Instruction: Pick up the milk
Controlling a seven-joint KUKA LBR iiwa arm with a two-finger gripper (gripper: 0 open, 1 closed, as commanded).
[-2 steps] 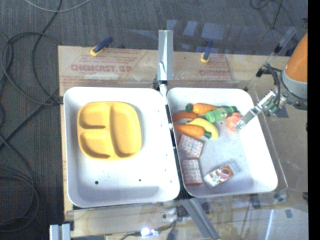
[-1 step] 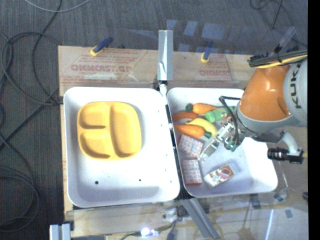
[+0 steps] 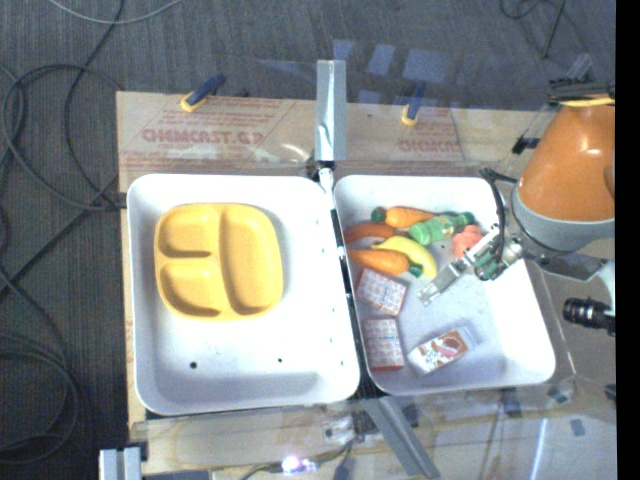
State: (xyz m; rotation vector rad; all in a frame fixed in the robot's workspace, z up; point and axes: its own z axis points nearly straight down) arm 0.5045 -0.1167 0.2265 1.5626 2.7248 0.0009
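Milk (image 3: 440, 350), a small carton with red on its face, lies flat near the front of the right bin (image 3: 520, 363), to the right of two checkered packets (image 3: 381, 316). The jaws of the gripper (image 3: 437, 288) hang over the middle of that bin, apart from the carton and farther back; whether they are spread or closed cannot be told. Carrots (image 3: 385, 248), a banana (image 3: 415, 253) and something green crowd the far side. The left bin (image 3: 150, 368) holds a yellow divided tray (image 3: 220, 260).
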